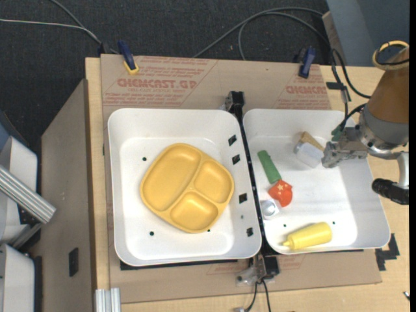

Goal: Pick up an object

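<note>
Lower right of frame, right bin (364, 236): yellow squeeze bottle (307, 235) lying on its side near the bin's bottom rim, nozzle toward the left. Just above and left of it, small silvery piece (268, 207) by the divider, touching or nearly touching a red-orange object (281, 192). Green stick-shaped item (268, 166) above that, slanted, its lower end at the red one.

Centre left, left bin (123, 174): yellow three-compartment plate (187, 187) lying flat, turned at an angle.

Upper right of the right bin: grey and tan block-like object (307, 149), too blurred to name. Gripper (330, 153) just right of it, low over the bin, arm (390, 103) entering from the right edge. Cannot tell how far the fingers are spread, nor whether they hold the block
</note>
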